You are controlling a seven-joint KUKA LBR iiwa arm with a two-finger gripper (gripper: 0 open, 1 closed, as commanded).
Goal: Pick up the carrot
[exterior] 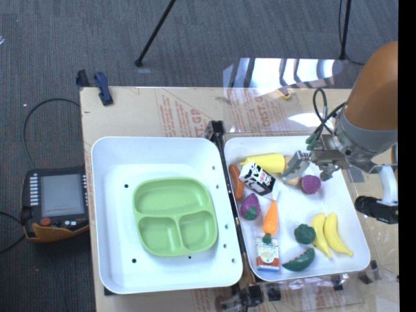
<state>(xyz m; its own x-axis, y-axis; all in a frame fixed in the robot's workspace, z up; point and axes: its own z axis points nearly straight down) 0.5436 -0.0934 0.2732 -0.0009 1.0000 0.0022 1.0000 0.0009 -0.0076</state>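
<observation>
Carrot lies mid right bin; claw hovers far-right of it, fingers spread wide, gripping nothing.

The carrot, orange with a green top, lies lengthwise on the bin floor, well apart from the gripper, down-left of it.

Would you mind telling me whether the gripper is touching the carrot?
Apart. In the camera view the gripper sits near the top of the right bin, while the carrot lies lower down with white bin floor plainly between them.
</observation>
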